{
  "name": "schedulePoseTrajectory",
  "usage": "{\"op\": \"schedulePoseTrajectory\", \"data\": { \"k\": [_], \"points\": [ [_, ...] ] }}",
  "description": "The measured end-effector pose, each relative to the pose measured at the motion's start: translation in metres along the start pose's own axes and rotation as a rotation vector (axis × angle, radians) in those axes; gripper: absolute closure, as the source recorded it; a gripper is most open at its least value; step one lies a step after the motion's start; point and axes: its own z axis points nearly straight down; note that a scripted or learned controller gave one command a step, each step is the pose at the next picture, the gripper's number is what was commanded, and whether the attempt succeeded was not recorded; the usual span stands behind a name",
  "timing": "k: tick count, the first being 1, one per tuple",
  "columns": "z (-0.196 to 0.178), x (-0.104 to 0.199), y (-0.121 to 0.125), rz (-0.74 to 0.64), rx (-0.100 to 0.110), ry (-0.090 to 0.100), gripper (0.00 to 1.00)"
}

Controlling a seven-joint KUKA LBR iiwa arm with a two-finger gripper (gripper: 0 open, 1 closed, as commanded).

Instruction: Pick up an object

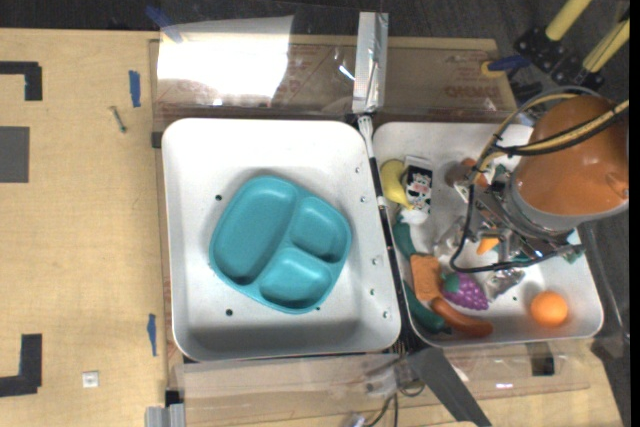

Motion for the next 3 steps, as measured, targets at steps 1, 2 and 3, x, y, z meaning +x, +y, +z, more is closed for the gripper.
{"op": "schedulePoseTrajectory", "data": {
  "k": [1,2,3],
  "points": [
    [-0.013,-0.005,-0.001,0.001,0.006,-0.013,1.00],
    [-0.012,-0.004,0.000,0.001,0.005,-0.012,0.00],
    [-0.001,0.008,0.019,0.078,0.001,-0.001,0.00]
  ]
}}
